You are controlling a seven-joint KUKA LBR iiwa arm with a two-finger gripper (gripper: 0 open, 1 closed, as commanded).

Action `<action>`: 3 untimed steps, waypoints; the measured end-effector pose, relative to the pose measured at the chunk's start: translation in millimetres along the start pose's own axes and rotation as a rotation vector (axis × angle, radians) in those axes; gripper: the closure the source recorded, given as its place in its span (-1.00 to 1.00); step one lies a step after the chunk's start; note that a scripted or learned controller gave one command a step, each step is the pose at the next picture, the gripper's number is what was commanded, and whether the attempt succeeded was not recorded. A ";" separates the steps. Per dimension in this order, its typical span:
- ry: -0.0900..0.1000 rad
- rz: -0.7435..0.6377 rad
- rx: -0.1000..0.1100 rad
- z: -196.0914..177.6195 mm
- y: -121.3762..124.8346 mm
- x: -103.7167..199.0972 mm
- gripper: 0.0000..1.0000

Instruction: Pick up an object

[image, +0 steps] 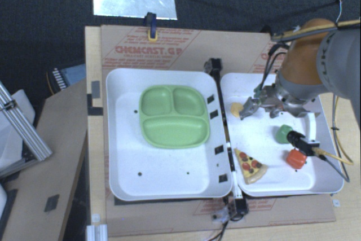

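The gripper [250, 108] hovers in the right bin [265, 186] beside a yellow piece [236, 108]; whether its jaws are apart I cannot tell. A pizza slice [251, 165] lies nearer.

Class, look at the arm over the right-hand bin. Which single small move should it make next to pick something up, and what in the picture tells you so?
Probably a short descent onto the yellow piece. The gripper sits in the right bin right beside that piece, with nothing visibly between its fingers, while the pizza slice, green toy and orange toy lie farther off.
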State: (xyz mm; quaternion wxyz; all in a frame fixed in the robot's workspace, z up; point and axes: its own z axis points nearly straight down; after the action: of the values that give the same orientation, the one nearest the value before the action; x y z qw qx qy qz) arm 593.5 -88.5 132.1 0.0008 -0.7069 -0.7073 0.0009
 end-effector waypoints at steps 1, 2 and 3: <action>-0.001 -0.001 -0.006 -13.9 1.8 0.2 1.00; -0.001 -0.002 -0.007 -57.4 0.3 -2.1 1.00; -0.001 -0.003 -0.007 -103.1 1.4 -2.3 1.00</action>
State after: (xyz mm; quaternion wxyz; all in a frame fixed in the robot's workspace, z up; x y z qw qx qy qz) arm 595.2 -90.8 235.3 -0.0021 -0.7058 -0.7084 -0.0015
